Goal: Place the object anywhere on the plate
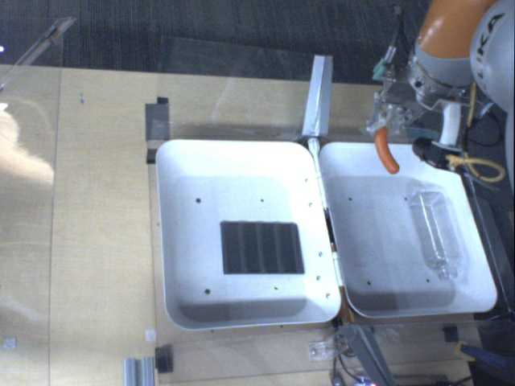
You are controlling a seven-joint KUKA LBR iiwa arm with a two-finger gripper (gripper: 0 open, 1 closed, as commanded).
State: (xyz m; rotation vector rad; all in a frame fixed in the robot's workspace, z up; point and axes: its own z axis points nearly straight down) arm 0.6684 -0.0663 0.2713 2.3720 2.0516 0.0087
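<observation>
Dark plate point(262, 248), sausage point(387, 152) hanging from tool point(385, 124)

1 fixed camera overhead, slanted down on both bins point(241, 155).

Partial lettering "KA" on grey arm point(492, 43) housing; no other readable text.
</observation>
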